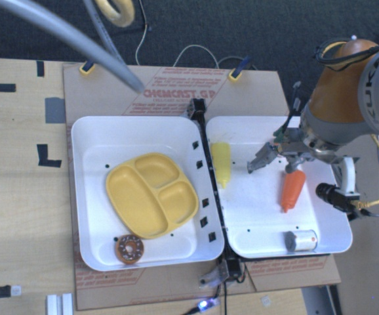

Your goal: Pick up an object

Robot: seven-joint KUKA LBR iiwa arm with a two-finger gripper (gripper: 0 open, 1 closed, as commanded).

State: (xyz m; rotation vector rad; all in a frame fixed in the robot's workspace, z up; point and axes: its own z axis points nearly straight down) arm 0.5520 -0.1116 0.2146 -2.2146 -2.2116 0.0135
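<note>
A grey KUKA arm with an orange band above its wrist [343, 90] reaches in from the right of the frame over the right-hand shallow white bin [334, 245], its two-finger gripper [276, 161] poised low at the bin's upper middle. The pick appears not yet made: nothing is seen between the fingers, which stand spread apart, one dark finger [260, 159] angled out toward the left and the other pointing down beside the top end of an orange carrot-shaped toy [292, 189]. Whether that second finger touches the carrot cannot be told from this slant.

The carrot, judged the likeliest target, lies on the bin floor just below and right of the gripper, its narrow end pointing toward the bottom of the frame. Other candidates in the same bin are a pale yellow corn-like toy [221, 162] resting along the left wall by the black divider, and a small grey-and-white cylinder [300, 241] near the lower right corner (well apart from the gripper).

The left-hand white bin [84, 195] holds a yellow three-compartment plastic plate [151, 193] at its centre and a brown frosted toy doughnut [129, 249] just beside the plate's lower edge.

Left to do, by this reading: close on an object and lift it clear of the bin.
</note>
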